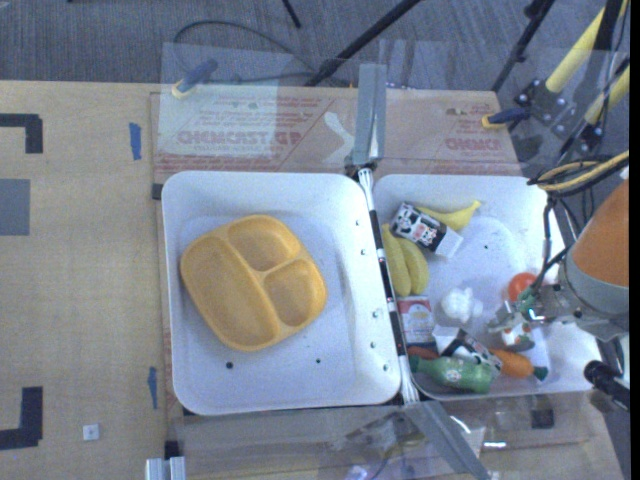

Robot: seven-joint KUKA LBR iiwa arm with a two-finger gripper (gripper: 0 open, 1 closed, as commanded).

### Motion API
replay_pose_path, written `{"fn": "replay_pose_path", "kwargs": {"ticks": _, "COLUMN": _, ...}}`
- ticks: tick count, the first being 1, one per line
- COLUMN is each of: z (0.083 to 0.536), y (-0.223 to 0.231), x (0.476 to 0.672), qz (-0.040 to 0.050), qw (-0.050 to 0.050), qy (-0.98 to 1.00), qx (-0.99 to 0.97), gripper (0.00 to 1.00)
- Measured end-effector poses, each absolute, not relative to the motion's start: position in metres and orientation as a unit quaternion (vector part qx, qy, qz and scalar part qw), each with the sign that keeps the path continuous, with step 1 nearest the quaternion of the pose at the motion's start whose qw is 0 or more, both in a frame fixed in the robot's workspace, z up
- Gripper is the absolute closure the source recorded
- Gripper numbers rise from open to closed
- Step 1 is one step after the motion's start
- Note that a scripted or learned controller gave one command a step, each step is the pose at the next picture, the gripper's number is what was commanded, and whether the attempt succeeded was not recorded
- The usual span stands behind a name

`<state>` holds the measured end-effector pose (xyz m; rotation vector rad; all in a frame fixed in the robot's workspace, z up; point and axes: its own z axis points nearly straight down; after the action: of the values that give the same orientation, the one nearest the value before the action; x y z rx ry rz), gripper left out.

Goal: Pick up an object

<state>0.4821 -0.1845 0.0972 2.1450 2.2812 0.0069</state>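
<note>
A: Two white bins sit side by side on the bench (80, 268). The left bin (190, 368) holds a yellow divided plate (253, 281); the right bin (500, 208) is crowded with bananas (408, 264), a small black-and-white carton (418, 227), a white ball (457, 304), a red piece (520, 286), a carrot (516, 364) and a green bottle (458, 373).

B: Where is the end effector (522, 315)?

A: Low over the right bin's near right part, just beside the red piece and above the carrot.

B: Open or closed?

A: I cannot tell, and I see nothing clearly held.

B: Advice for the pick?

A: I would choose one item standing apart from its neighbours, such as the white ball or the red piece, centre over it, and descend straight. The near corner is cluttered, so a skewed approach risks nudging the carrot or bottle.
</note>
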Motion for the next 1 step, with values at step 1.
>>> {"fn": "replay_pose_path", "kwargs": {"ticks": 1, "z": 0.1095, "y": -0.2235, "x": 0.4797, "qz": 0.0003, "qw": 0.001, "qy": 0.76, "qx": 0.65, "gripper": 1.0}}
